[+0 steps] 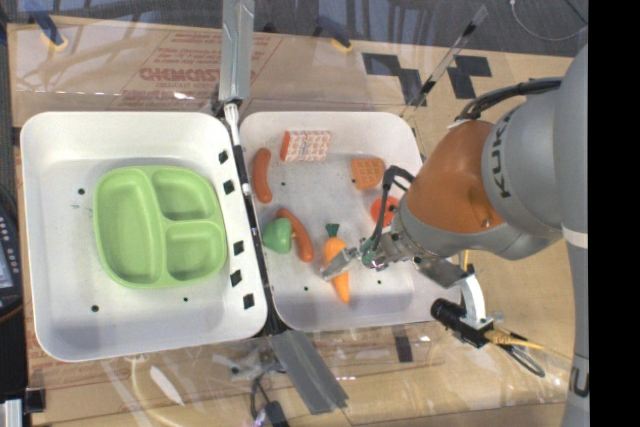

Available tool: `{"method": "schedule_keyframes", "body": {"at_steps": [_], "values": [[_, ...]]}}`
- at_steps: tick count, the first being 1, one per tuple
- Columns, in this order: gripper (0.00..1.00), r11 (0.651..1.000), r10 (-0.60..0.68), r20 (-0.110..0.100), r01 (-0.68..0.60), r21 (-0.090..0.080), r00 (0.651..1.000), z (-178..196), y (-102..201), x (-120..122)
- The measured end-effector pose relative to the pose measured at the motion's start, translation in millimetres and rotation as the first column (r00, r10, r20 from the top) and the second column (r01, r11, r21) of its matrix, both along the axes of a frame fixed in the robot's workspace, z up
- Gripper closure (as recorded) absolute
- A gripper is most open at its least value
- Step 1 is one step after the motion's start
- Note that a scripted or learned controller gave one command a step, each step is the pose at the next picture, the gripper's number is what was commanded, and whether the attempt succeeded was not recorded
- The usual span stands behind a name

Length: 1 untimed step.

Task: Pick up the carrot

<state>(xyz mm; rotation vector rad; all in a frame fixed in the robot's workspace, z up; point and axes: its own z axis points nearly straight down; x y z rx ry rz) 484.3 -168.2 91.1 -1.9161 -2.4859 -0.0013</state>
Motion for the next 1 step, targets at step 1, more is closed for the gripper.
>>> {"method": "schedule_keyframes", "body": {"at_steps": [1], "values": [[1.00,1.000,0.002,-0.001,-0.002,-0.001,1.000,7.9,-1.6,1.0]]}}
